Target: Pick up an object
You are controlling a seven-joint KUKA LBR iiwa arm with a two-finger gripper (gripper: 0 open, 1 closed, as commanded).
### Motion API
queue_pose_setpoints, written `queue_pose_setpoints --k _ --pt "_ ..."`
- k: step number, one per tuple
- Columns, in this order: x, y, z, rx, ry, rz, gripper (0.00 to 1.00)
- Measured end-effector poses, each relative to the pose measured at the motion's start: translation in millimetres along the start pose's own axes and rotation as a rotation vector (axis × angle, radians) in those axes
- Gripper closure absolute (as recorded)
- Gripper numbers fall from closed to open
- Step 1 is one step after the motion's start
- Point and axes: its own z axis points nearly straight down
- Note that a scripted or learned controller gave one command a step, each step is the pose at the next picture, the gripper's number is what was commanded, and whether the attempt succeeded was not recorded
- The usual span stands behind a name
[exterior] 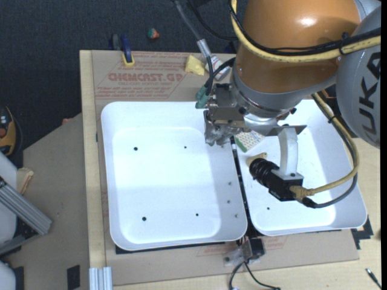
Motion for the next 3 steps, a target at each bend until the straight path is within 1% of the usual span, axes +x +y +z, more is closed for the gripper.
queue_pose_setpoints --k 1,2,3 --pt "70.1 -1.3 148.0 0.021 -0.007 0.001 1.00" --pt "74.4 58.6 -33.7 -0.018 0.005 0.005 1.00" --pt "75.9 -0.1 -160.3 -0.012 0.007 0.002 1.00"
